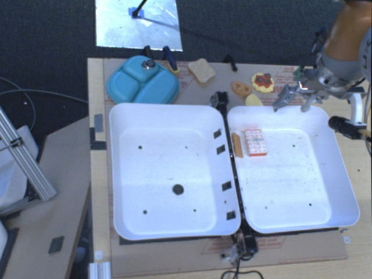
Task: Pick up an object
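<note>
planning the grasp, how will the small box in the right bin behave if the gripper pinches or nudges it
The box lies flat, so it probably won't roll or tip. It looks like thin card, likely light and apt to slide on the smooth bin. A hard pinch might crush it.

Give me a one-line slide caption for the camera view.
Gripper poised above the right bin's far edge; a small pink box and a brown stick lie inside.

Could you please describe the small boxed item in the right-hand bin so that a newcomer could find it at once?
Start at the right bin of the two white ones. Near its upper left corner lies a small flat box, white with a pink-red pattern. Its neighbour, a thin orange-brown stick, is plain and narrower and lies closer to the bin's left wall.
</note>
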`<action>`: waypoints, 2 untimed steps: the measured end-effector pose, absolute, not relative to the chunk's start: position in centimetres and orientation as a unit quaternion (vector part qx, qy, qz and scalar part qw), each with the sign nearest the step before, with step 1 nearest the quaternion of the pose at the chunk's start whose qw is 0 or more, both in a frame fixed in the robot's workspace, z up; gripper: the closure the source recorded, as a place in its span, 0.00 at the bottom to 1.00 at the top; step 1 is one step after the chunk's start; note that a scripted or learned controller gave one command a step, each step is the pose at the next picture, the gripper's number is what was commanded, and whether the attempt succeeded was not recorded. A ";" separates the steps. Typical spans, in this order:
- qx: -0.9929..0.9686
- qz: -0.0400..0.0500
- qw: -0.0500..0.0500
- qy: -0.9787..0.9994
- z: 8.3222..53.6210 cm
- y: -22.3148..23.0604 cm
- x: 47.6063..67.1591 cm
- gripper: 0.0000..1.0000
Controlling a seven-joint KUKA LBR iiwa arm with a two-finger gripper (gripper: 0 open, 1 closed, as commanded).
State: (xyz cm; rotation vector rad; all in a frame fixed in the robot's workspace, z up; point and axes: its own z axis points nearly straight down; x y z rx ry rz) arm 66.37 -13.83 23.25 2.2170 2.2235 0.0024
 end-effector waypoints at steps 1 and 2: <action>0.709 -0.001 -0.001 0.705 7.9 -21.1 61.4 0.00; 0.709 0.002 0.004 0.705 8.9 -20.9 48.6 0.00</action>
